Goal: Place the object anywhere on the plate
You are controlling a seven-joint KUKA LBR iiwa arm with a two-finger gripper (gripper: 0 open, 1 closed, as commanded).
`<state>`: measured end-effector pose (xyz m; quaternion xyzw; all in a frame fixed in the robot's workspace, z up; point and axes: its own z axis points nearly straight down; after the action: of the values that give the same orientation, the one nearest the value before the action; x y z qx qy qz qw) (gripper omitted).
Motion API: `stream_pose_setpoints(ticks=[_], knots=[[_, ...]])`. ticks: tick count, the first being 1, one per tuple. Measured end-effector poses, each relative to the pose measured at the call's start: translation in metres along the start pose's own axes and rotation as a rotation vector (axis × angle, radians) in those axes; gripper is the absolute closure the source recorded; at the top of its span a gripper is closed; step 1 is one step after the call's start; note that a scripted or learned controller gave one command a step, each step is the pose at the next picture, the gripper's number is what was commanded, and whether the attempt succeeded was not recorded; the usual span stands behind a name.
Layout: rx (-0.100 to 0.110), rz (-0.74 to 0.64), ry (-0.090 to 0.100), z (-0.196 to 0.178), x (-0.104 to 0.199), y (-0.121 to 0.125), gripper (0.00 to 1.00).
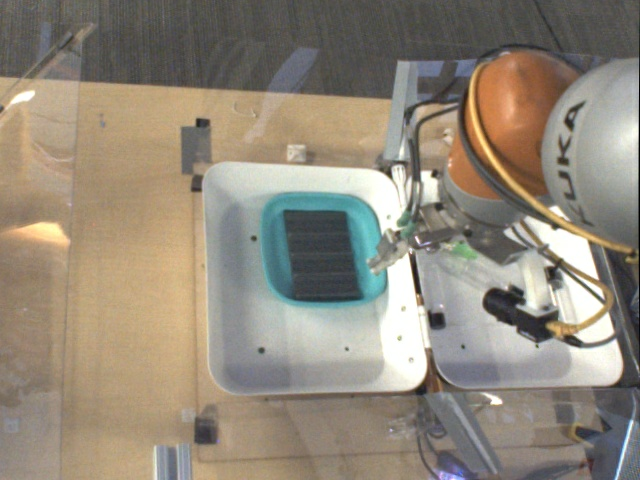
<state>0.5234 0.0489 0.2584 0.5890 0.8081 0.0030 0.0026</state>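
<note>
The KUKA arm's gripper (388,256) hovers over the right edge of the left bin (235,353), its grip impossible to read, beside the teal plate (272,258) where the dark ribbed object (320,256) lies, placement seemingly done, a clean retreat apparently next

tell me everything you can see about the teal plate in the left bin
The plate is a teal, rounded-rectangle dish with a raised rim, plastic by its look. It lies flat in the left bin, toward the bin's upper right. A dark ribbed rectangular object rests on it, covering most of its middle. The gripper sits at the plate's right rim; whether it touches the plate cannot be told.
</note>
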Motion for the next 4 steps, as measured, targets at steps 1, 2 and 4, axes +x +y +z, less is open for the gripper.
stream_pose_setpoints(ticks=[1,2,4], knots=[[0.004,-0.052,0.0,0.0722,-0.0555,0.0342,0.0],[0.004,-0.052,0.0,0.0721,-0.0555,0.0343,0.0],[0.004,-0.052,0.0,0.072,-0.0555,0.0343,0.0]])
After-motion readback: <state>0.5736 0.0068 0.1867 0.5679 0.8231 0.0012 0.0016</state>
